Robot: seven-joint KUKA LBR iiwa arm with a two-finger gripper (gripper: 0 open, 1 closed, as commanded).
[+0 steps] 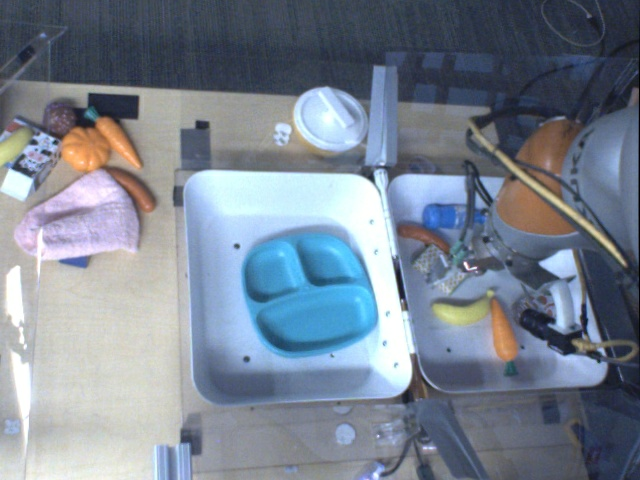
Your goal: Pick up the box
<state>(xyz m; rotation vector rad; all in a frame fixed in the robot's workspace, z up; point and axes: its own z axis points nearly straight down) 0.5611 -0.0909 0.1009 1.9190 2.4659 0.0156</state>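
Note:
A small speckled grey box lies in the right bin, near its left wall. The gripper hangs low over the bin just to the right of the box, close to it or touching it. The arm comes in from the right and covers the bin's far right part. Nothing can be seen held between the fingers.
In the right bin a blue can and a red sausage lie behind the box, with a banana and a carrot in front. The left bin holds a blue divided plate. A pink cloth and toy foods lie on the bench at left.

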